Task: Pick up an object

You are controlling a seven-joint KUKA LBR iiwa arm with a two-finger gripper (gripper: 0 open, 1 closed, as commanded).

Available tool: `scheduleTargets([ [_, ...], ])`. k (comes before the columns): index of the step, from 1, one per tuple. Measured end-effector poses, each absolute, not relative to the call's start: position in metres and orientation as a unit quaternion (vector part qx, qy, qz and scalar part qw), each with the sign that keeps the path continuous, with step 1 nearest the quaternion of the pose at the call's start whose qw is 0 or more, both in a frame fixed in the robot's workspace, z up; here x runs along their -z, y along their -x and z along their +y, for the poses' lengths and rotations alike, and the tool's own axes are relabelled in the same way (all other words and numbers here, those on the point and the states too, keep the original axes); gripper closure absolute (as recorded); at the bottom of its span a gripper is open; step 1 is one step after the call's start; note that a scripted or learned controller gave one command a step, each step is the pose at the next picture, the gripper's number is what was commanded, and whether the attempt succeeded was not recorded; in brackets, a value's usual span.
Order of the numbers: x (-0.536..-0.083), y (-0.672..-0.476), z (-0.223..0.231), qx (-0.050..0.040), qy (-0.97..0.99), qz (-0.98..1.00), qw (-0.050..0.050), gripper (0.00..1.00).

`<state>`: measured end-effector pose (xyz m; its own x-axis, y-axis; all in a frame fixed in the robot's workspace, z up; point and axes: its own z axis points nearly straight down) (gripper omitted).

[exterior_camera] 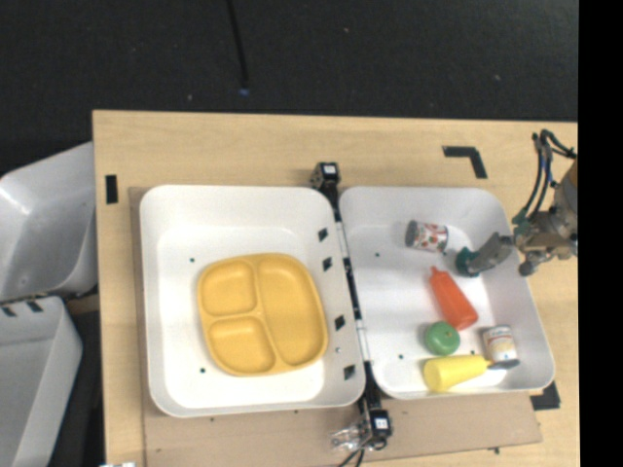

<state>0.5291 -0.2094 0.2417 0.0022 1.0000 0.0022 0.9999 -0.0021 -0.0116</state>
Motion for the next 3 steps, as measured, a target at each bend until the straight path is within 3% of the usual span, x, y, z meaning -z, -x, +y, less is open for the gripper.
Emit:
scheduleTargets([
  [1, -0.249, -0.532, -0.209, -0.0002, 0.707, -0.708, -0.001, 0.00],
  [2, -0.193, -0.541, -0.213, -0.0015, 0.707, -0.707, 0.001, 0.00],
  [3, -0.132, -0.535, -0.218, -0.0017, 0.708, -0.707, 0.001, 0.00],
])
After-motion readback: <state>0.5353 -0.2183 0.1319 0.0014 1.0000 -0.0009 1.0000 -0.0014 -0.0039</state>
